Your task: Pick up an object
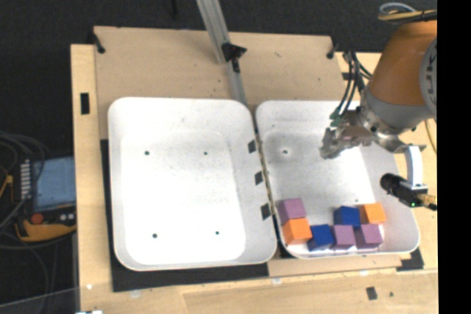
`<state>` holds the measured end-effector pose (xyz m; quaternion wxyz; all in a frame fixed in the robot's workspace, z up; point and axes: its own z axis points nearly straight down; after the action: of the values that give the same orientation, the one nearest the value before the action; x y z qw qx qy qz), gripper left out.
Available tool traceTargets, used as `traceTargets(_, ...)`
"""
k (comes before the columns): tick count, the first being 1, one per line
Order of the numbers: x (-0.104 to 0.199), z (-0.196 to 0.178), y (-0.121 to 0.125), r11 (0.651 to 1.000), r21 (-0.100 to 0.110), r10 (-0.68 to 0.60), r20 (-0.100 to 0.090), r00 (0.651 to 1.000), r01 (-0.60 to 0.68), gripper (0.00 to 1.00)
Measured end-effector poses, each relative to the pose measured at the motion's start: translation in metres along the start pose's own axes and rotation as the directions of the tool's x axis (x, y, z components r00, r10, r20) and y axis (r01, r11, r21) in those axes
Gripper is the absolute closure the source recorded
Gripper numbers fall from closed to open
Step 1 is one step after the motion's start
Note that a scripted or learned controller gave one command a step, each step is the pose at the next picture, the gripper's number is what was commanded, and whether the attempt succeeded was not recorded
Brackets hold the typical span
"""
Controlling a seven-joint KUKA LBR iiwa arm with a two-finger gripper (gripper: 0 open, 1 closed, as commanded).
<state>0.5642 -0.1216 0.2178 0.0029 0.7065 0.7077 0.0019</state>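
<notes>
Hovering with gripper (333,144) over bare floor of right bin (309,121), grip state impossible to tell; blocks (335,226) clustered well nearer the camera.

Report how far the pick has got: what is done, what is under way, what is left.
Done: nothing lifted; the purple, orange and blue blocks all lie along the near edge of the right bin. Under way: the gripper hangs over that bin's bare middle, apart from the blocks, with no block between its fingers. Left: move toward the cluster, close on one block, perhaps the purple block at its left, and raise it.
</notes>
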Motion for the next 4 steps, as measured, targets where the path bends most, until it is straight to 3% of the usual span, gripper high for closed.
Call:
traceTargets(1, -0.001, -0.053, 0.002, 1.0, -0.001, -0.001, 0.0, 1.0, 0.001, 1.0)
traceTargets(3, 0.09, -0.047, 0.006, 1.0, 0.007, -0.005, -0.002, 1.0, 0.005, 1.0)
traceTargets(4, 0.133, -0.037, 0.023, 1.0, 0.006, -0.004, -0.001, 1.0, 0.004, 1.0)
